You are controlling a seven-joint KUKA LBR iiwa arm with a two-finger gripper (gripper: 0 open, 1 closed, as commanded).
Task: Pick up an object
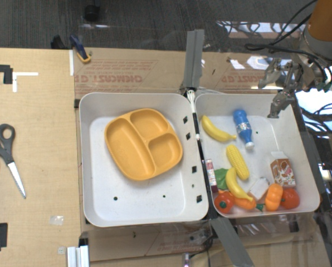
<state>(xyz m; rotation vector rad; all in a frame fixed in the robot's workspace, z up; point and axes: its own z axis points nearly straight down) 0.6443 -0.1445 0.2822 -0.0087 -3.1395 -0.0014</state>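
Note:
My gripper (pixel 272 94) hangs over the far right corner of the right bin (pixel 299 138), open, with nothing between its fingers. Below it in that bin lie a blue bottle (pixel 242 127), a yellow banana (pixel 216 129) and a corn cob (pixel 237 161). Crowded along the near edge are a second banana (pixel 237 186), a brown carton (pixel 282 171), an orange pepper (pixel 273 197) and a red tomato (pixel 224 203). The left bin (pixel 93 204) holds a yellow divided plate (pixel 143 143).
Scissors (pixel 8 156) lie on the wooden bench at far left. A blue clip (pixel 79 49) sits behind the left bin. Cables (pixel 322 121) run along the right bin's right side. A grey bar (pixel 193 60) stands between the bins at the back.

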